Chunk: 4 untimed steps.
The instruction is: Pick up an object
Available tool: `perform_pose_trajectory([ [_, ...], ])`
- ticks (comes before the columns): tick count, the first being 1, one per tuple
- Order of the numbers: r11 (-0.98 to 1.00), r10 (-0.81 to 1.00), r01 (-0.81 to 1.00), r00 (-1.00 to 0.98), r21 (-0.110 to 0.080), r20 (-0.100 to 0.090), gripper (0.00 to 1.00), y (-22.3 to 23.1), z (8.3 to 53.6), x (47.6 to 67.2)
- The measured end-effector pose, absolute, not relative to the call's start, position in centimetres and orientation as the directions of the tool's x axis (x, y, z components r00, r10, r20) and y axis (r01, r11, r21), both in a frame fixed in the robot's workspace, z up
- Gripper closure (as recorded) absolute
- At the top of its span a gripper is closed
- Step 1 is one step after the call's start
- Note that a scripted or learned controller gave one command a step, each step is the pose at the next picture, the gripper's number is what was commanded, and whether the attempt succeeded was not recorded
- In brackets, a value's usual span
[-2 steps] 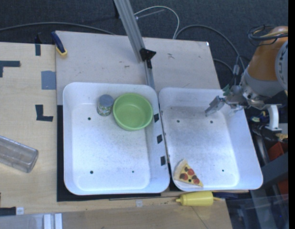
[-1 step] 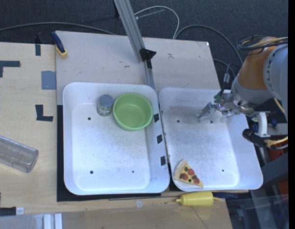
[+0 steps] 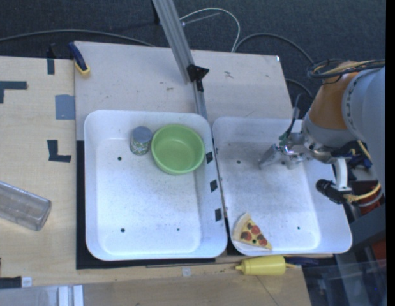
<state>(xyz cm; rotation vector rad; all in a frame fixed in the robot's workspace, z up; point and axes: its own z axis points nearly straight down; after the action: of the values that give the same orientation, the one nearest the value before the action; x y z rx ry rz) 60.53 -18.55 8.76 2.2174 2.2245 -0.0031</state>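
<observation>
A toy pizza slice (image 3: 251, 231) lies at the front left corner of the right bin (image 3: 325, 231). In the left bin (image 3: 146, 228) a green bowl (image 3: 178, 148) sits at the back, with a small grey-lidded can (image 3: 140, 140) just to its left. A yellow mustard bottle (image 3: 264, 265) lies on the bench in front of the right bin. My gripper (image 3: 268, 158) hangs over the upper middle of the right bin, well behind the pizza slice, with nothing seen between its fingers.
A metal pole (image 3: 178, 37) slants down from the top to the gap between the bins. A clear plastic container (image 3: 18, 204) lies on the wooden bench at far left. Cables loop behind the bins.
</observation>
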Motion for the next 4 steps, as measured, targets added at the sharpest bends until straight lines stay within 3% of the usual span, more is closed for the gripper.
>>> perform_pose_trajectory([
  [1, 0.004, 1.000, 1.000, -0.004, -0.002, -0.001, 1.00, -18.5, 9.8, 60.5],
  [4, 0.002, 1.000, 1.000, -0.002, 0.005, -0.002, 1.00, -19.7, 26.2, 60.2],
])
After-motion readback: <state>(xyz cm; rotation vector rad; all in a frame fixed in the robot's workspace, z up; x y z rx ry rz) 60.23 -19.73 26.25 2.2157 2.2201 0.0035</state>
